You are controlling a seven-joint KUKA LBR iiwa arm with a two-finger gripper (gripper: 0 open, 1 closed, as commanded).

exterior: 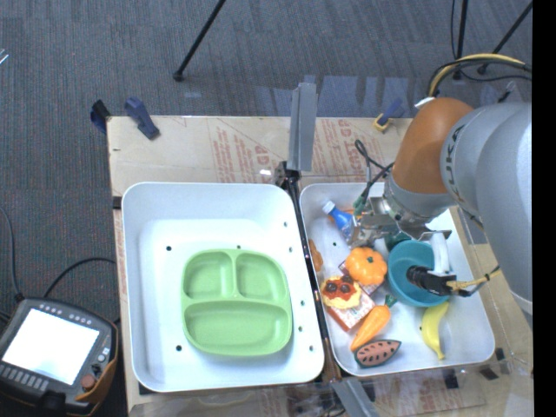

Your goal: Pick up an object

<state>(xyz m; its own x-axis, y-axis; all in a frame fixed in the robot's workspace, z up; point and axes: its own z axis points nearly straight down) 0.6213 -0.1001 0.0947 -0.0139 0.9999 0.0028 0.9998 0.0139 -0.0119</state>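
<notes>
Green plate [236, 314] in left bin [143, 233]; toys right.

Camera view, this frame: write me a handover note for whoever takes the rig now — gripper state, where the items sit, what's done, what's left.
Gripper: low over the right bin, fingers hidden, nothing seen held.
Right bin holds the pumpkin, blue bowl, banana, carrot, watermelon slice, tart and blue bottle.
Left bin holds the green divided plate.
Done: arm brought over the pile.
Left: grasp and lift one object.
</notes>
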